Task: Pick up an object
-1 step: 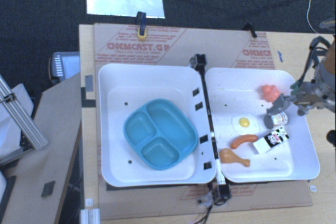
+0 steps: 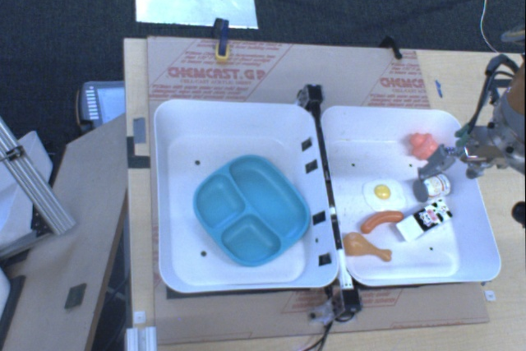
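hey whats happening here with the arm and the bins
A robot arm reaches in from the right, its gripper low over the right bin, next to a small can. Toy food lies there: a fried egg, sausage, chicken leg, milk carton. Nothing is lifted yet. The left bin holds a blue plate.

Blue divided plate [image 2: 250, 210] in left bin [image 2: 177, 127], yellow clamp [image 2: 222, 41]

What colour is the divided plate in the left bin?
Light blue; the divided plate shows plainly in the camera view.
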Robot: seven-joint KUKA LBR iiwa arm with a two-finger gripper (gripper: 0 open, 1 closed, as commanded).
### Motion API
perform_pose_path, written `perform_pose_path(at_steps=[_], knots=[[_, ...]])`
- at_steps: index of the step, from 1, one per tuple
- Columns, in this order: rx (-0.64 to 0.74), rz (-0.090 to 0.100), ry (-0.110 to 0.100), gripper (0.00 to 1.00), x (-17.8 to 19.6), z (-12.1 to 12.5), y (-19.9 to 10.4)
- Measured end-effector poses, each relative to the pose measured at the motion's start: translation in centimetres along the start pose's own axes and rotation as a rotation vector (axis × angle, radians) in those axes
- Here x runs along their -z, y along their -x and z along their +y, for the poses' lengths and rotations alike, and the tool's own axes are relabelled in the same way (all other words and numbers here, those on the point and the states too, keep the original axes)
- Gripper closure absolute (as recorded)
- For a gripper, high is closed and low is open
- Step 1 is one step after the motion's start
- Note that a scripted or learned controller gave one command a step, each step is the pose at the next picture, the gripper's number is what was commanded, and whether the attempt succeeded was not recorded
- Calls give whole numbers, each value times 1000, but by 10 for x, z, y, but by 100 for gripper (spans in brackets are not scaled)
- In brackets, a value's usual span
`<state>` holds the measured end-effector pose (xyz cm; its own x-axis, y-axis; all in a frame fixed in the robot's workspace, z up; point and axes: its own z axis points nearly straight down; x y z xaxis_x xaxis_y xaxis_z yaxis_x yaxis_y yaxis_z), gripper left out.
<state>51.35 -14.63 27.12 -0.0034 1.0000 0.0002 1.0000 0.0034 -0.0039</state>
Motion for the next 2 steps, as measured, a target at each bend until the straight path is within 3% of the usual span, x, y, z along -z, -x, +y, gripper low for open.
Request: perform_pose_path(at_steps=[2], knots=[[-2,3,-5,0,-109,-2,5]])
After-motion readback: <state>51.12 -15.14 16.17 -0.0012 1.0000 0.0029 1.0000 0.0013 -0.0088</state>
